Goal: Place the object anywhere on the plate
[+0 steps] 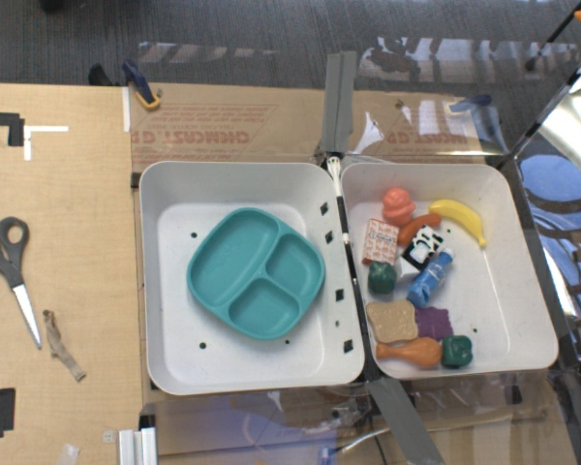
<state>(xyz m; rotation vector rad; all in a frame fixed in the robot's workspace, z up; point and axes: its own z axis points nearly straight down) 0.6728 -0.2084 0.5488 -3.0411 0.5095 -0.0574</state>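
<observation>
— Over in the right bin (529, 260), which object are you taking?

— I'm not seeing one singled out. I'm looking at the toy pile; the yellow banana (460, 219) is lying at its far edge, just beside the black-and-white piece (422, 248) and apart from the blue bottle (429, 277).

— Handling?

— I'm guessing light, hollow plastic, stiff and a bit slick. I'm planning to pinch it across the thick middle, not the tapered ends.

— Target?

— The teal plate (257, 274) is sitting in the left bin (147, 260), nothing on it.

— Claw?

— I'm logging that as cannot tell.
</observation>
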